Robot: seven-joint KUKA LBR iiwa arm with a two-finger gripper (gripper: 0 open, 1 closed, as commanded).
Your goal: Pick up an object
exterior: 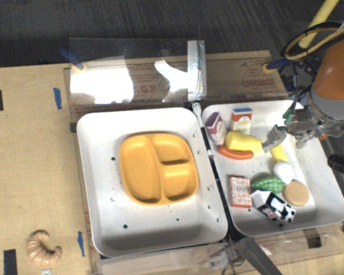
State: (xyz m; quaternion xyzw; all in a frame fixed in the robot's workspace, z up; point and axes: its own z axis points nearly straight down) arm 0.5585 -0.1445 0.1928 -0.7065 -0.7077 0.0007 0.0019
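Observation:
My gripper (289, 137) hangs over the upper right part of the right bin (334, 209), its two grey fingers (275, 135) spread apart with nothing between them. Just below it lie a small yellow piece (278, 153) and a white egg (284, 171). Left of the fingers sit a yellow block (242, 141) and an orange-red carrot (236, 153). A purple carton (214, 124) and a small white carton (241, 120) stand at the bin's far edge. Nearer the front lie a green item (267, 184), a tan round cookie (296, 193), a pink box (240, 192) and a black-and-white toy (274, 206).
The left bin (98, 188) holds a yellow divided plate (158, 167). A toy croissant (44, 247) lies on the wooden bench at the far left. A clear plastic sheet and tape (194, 66) sit behind the bins. Yellow cables (315, 28) run at the upper right.

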